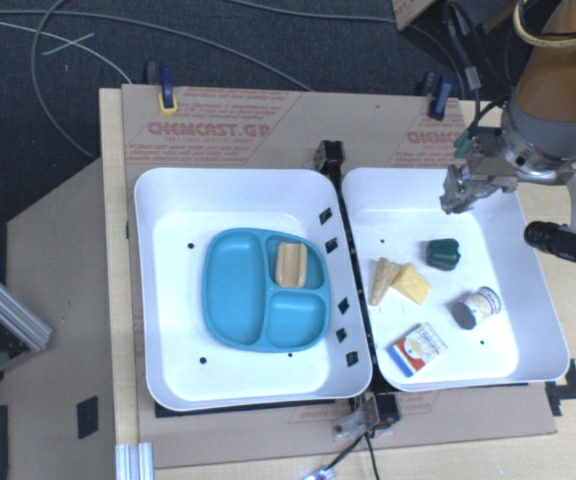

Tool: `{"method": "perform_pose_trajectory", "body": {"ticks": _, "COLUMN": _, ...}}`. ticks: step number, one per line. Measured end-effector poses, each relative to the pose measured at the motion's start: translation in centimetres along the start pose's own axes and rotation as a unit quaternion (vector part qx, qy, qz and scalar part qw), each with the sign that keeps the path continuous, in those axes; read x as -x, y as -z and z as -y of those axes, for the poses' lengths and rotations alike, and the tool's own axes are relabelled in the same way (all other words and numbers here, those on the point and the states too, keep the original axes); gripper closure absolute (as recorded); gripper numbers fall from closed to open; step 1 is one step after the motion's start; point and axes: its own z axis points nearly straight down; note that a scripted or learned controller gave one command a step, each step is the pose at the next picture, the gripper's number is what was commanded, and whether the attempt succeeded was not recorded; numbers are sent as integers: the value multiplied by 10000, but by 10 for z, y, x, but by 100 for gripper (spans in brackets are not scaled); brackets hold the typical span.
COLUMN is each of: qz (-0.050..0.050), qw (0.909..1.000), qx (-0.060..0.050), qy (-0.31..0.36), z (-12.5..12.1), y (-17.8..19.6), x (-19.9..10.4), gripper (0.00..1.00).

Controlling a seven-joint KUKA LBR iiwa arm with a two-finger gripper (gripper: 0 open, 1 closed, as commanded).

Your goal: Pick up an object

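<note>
Green pepper [443,254] sits just below the gripper [455,200] in the right bin [538,308], not held. Looks light, smooth, prob slippery; I'd pinch across its body. Can't tell gripper opening from here. Cheese wedge [411,284], can [477,307], small box [417,349] lie further down-left.

Blue tray [238,303] in white bin [158,268]; green pepper [443,254]; yellow wedge [412,285].
</note>
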Motion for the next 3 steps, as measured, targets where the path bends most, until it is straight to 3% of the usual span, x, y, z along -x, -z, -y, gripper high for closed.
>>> {"method": "perform_pose_trajectory", "body": {"ticks": 2, "qz": -10, "qw": 10000, "qx": -30, "qy": -2, "z": -21, "y": -33, "x": -96, "gripper": 100}}
{"method": "perform_pose_trajectory", "body": {"ticks": 3, "qz": -8, "qw": 10000, "qx": 2, "qy": -1, "z": -39, "y": -27, "x": -142, "gripper": 100}}
